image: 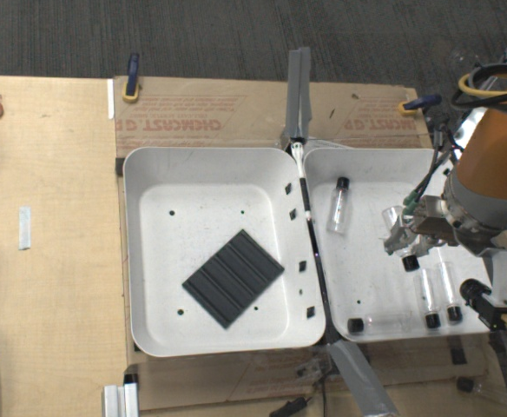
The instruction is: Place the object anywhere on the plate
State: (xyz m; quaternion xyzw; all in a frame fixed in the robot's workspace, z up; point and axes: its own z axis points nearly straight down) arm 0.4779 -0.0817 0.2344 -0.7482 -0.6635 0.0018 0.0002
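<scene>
A dark grey ribbed plate (233,278) lies flat and turned at an angle in the left bin (149,189). Several clear tubes with black caps lie in the right bin (366,168): one (338,207) near its left wall, two (438,292) side by side at the front right, and one (358,325) at the front edge. My gripper (399,233) hangs over the middle of the right bin, to the right of the lone tube. A small black piece (410,263) sits just below it; what it belongs to is unclear.
A raised divider (306,224) separates the two bins. Cardboard (210,115) lies under the bins, with clamps (132,76) at its back edge. Cables and arm hardware (488,85) crowd the right side. Small items lie on the wooden bench at left (24,228).
</scene>
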